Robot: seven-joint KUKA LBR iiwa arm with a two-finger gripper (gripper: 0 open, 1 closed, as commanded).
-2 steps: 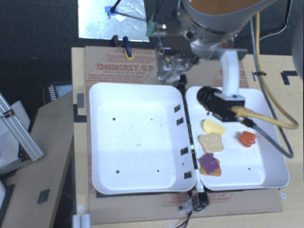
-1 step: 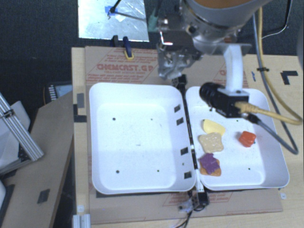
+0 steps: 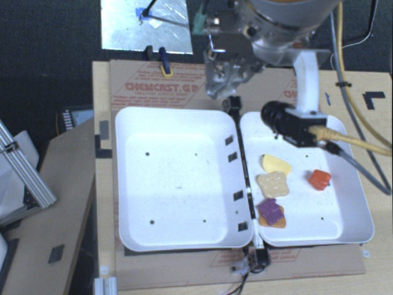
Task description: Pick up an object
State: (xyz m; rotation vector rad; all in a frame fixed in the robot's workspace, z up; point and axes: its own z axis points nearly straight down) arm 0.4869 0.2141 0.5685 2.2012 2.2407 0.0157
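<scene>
Grey arm (image 3: 288, 5); orange band; yellow cables

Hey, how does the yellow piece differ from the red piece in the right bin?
The yellow piece is pale, flat and rounded with a pointed end; the red piece is orange-red, blockier and smaller. The yellow piece lies right beside the tan cracker-like piece; the red piece sits alone, farther toward the view's right. Both rest on the right bin floor, away from the gripper.
</scene>
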